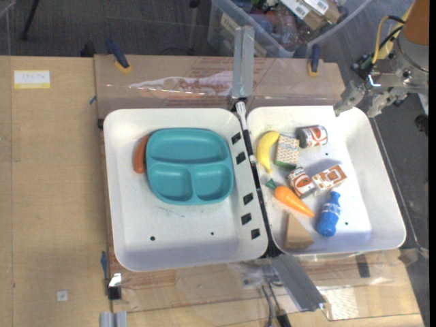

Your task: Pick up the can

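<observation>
Nearest you, along the front rim of the right bin (388,240), a brown cardboard wedge (298,231) sits at about 7 o'clock of that bin, touching the divider side. Just beside it, toward 5 o'clock, a blue bottle (329,215) lies tilted, with bare white floor open to its right all the way to the bin's right wall. That right-hand strip, from 2 to 5 o'clock, is your widest free room.

A step farther in, an orange carrot (294,200) lies at a slant near the centre-left, and two red-and-white cartons (317,180) rest side by side just above it, close to the bin's middle. A yellow banana (266,149) hugs the divider at about 10 o'clock, with a small green-and-white box (287,150) touching its right side.

The can (313,137), red and white, lies on its side at roughly 12 o'clock in the right bin, just beside that small box and near the back rim; white floor is open to its right.

In the left bin (122,237), a teal divided plate (189,165) fills the centre, with an orange-red sausage-shaped piece (140,155) tucked against its 9 o'clock edge.

Farthest back, the gripper (357,101) hovers over the right bin's 1 o'clock corner, apart from the can. You cannot tell how far its fingers are spread, and nothing shows between them.
</observation>
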`<state>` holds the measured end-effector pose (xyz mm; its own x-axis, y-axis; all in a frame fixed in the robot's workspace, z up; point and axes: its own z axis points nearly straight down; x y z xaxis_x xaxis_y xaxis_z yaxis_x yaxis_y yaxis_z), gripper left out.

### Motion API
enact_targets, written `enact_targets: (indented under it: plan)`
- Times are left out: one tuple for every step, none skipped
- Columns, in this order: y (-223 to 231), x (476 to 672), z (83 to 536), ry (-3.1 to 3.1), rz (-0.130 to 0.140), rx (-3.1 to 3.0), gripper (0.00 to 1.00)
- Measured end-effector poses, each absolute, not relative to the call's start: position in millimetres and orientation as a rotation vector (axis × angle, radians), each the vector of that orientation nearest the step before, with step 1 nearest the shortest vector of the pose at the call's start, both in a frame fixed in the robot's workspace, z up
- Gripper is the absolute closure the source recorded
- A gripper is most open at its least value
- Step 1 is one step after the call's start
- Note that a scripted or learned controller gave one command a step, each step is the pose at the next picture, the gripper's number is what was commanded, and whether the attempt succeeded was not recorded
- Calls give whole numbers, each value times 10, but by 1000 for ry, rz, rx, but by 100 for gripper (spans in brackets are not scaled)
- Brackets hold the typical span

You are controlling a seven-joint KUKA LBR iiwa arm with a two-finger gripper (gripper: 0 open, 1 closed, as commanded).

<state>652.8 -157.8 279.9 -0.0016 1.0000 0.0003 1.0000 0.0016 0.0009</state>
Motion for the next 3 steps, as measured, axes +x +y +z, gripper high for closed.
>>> enact_targets:
  plan:
    - [-1376,6675,1332,2364,2,2068,0]
    - [-984,6468,961,2426,16,1970,0]
    - [-1197,5516,946,2325,21,2092,0]
